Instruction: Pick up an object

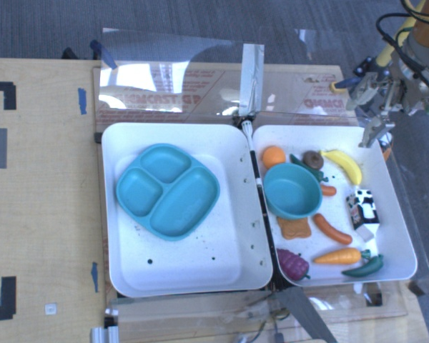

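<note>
the gripper (377, 131) hangs over the far right corner of the right bin (404, 227); whether it is released or clenched cannot be told, and nothing shows in its grasp. just beside it lies a banana (345, 165). nearby sit an orange (273, 156), a blue bowl (292, 190), a carrot (337, 256) and purple grapes (292, 265). the left bin (121, 263) bears a blue divided plate (168, 191). the arm is cut off at the frame's edge.
</note>
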